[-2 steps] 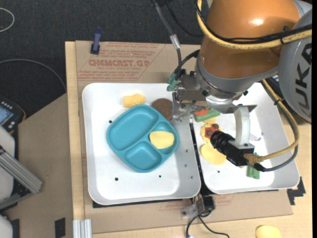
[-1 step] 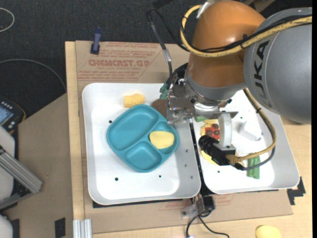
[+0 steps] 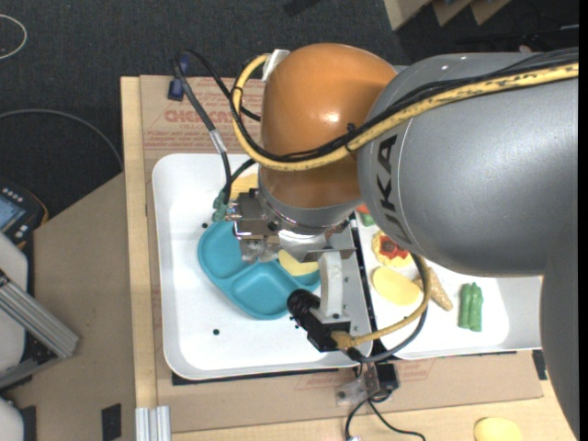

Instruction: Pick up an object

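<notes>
Camera view: two white bins, one teal dish, pincer state hidden.

Left bin: blue divided tray lying flat mid-bin, partly under the arm, pale yellow piece touching its right edge. Right bin: yellow oval piece, red-and-yellow item just above it, tan stick beside it, green ridged piece further right.

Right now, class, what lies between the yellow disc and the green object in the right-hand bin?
In the camera view, a slim tan stick lies between the yellow disc and the green object.
</notes>
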Robot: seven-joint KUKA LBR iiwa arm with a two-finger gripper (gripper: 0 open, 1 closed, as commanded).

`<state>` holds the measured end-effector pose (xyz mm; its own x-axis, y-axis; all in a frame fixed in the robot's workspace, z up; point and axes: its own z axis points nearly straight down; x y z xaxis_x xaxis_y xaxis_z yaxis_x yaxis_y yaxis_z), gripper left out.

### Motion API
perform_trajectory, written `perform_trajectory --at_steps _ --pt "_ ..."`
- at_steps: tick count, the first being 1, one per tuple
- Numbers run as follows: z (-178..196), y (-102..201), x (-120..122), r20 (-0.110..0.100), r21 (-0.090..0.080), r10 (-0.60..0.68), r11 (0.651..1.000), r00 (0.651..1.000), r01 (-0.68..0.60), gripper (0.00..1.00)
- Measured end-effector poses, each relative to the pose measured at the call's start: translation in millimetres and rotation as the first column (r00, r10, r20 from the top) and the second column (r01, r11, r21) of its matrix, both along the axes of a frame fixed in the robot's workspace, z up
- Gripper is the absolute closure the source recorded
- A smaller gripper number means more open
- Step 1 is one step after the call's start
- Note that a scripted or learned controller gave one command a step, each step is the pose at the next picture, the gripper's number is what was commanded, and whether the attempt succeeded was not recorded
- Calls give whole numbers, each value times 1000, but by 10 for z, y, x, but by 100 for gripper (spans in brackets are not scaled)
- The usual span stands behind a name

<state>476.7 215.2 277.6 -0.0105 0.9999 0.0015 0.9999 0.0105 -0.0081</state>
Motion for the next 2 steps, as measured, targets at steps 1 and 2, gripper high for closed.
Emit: perform_trajectory --at_steps 1,2 --pt "-1770 7 458 18 4 -10 1000 1000 10 100" --pt "-1833 -49 27 14 3 -10 1000 1000 10 100"
